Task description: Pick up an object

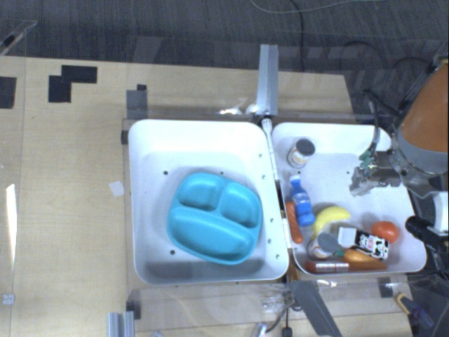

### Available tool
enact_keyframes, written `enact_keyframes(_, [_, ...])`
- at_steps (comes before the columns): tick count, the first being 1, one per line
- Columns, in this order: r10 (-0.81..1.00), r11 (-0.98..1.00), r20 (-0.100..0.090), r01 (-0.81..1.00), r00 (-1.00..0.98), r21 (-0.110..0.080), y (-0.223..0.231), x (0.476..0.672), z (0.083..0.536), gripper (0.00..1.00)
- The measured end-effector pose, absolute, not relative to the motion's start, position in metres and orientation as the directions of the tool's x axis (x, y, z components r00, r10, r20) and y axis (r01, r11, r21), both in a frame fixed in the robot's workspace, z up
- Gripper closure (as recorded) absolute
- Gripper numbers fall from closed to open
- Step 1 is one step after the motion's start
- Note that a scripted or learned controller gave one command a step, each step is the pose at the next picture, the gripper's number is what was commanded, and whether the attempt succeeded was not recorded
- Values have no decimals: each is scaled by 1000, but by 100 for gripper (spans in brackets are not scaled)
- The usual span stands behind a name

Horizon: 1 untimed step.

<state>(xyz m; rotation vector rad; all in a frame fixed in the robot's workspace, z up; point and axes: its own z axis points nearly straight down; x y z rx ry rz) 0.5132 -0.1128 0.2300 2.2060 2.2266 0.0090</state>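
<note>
My gripper (pixel 360 183) hangs over the upper right part of the right bin (pixel 337 163), above bare white floor, with no object touching it that I can see. Below and to its left lies a cluster of objects: a blue bottle (pixel 302 202), a yellow fruit (pixel 331 217), an orange-red ball (pixel 385 230), a black-and-white patterned box (pixel 367 242), a small grey can (pixel 324 245) and an orange stick (pixel 292 224) along the left wall. A small round jar (pixel 303 151) stands alone at the bin's upper left.
The left bin (pixel 151 160) holds a blue divided plate (pixel 214 216). A red marker (pixel 325 265) and an orange carrot-like piece (pixel 363 258) lie against the right bin's front wall. A metal post (pixel 268 76) rises behind the wall between the bins.
</note>
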Motion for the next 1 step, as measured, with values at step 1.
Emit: enact_keyframes(1, [1000,12,-1,1000,-12,8,-95,533,336,100])
